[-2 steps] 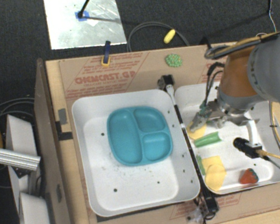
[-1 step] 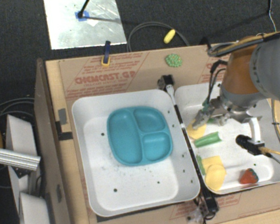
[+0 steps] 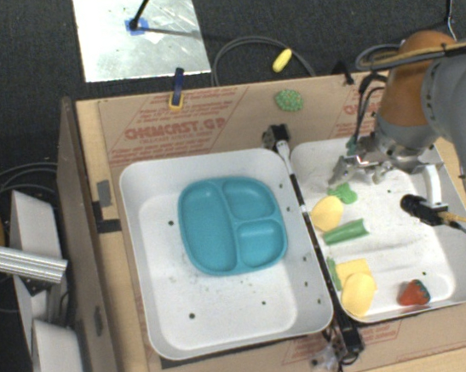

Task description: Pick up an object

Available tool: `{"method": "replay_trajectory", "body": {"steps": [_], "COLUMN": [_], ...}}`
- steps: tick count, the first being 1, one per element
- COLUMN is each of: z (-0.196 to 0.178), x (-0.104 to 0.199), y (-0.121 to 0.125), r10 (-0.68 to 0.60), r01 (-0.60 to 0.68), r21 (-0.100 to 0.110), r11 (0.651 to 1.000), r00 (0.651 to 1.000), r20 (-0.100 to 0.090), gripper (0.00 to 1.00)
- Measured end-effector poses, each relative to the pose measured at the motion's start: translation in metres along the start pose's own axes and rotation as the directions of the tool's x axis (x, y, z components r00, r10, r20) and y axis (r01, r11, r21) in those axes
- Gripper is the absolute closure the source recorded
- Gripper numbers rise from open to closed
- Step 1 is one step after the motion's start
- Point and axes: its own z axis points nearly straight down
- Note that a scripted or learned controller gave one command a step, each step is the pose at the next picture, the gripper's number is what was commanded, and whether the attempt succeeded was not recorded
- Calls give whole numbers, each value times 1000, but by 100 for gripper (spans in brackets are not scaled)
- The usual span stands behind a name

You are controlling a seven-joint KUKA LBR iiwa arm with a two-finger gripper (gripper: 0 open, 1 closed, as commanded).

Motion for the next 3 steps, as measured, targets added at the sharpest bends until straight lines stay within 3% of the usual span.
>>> {"method": "replay_trajectory", "body": {"steps": [1, 2, 3], "z": [-11, -10, 8], "x": [1, 1, 15], "y": [-1, -1, -7], "r10": [-3, -4, -1], "r01": [3, 4, 1], "r21": [1, 2, 6], "r11": [1000, 1000, 1000], "r00": [1000, 1000, 1000], "r20": [-1, 0, -2], "gripper": [100, 0, 0]}}
